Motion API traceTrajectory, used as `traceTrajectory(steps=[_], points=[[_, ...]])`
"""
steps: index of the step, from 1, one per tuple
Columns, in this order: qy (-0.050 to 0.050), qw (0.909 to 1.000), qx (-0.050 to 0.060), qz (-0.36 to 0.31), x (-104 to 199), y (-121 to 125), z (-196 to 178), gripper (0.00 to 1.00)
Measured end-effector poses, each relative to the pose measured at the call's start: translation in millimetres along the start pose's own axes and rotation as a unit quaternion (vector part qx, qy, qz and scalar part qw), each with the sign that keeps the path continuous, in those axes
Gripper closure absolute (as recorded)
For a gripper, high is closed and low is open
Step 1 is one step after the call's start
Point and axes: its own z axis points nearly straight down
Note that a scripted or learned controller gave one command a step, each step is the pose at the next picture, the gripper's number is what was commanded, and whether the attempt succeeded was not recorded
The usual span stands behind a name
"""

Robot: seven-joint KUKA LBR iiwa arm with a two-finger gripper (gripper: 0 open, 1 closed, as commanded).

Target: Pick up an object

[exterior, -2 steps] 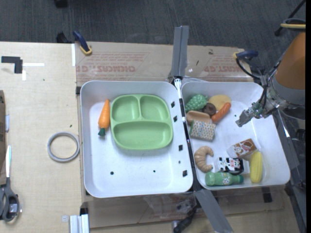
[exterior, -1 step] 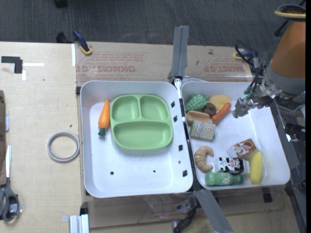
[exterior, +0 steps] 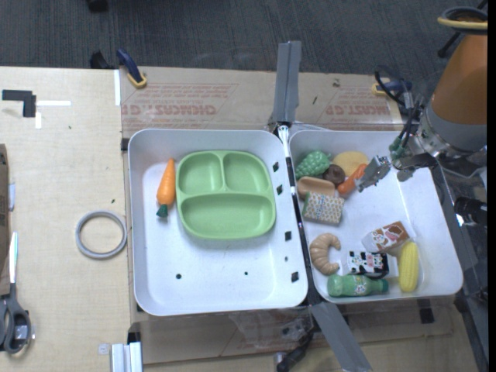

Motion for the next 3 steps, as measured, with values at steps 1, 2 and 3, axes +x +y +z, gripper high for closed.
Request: traceTrajectory(steps=[1,2,3], points=[[0.0,0.9957,-0.001,-0.093,31.8,9.5,-48.2,0.0],[0.0,1.0,0.0,0.007,-5.4,-19.1,-114.2,0.0],[0.0,0.9882,0.003,0.153,-7.4,4.7,-63.8,0.0]])
